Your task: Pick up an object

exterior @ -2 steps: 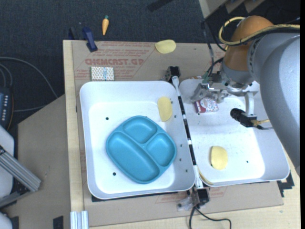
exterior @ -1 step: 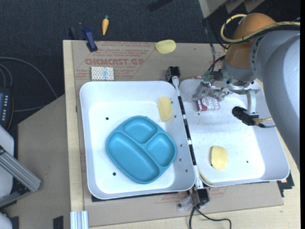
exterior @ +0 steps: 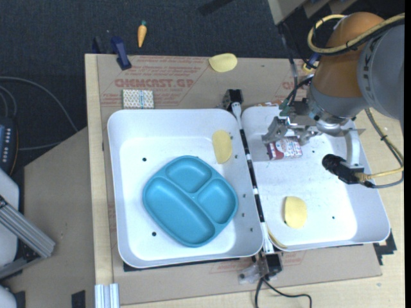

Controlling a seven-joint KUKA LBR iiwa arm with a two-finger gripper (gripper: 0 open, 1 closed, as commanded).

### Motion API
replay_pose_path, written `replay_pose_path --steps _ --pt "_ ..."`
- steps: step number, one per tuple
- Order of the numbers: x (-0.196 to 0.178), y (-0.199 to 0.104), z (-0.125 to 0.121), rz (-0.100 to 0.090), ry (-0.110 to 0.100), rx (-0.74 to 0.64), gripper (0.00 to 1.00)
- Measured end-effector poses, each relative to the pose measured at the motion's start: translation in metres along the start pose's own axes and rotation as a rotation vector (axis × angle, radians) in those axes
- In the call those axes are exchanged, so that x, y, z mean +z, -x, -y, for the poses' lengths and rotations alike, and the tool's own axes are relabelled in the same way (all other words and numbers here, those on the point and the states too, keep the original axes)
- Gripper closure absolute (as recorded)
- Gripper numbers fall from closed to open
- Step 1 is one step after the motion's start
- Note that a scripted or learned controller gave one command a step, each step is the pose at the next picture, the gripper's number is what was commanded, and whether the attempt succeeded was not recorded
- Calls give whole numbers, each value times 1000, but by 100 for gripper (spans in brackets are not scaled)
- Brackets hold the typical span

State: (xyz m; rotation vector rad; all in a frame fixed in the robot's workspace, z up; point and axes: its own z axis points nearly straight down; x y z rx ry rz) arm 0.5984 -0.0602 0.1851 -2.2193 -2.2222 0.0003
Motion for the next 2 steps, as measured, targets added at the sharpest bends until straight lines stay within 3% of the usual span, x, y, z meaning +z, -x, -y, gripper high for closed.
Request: replay_pose_path --steps 1,2 --pt "-45 -26 42 -1 -1 0 100" --pt "-22 -68 42 -1 -2 1 100"
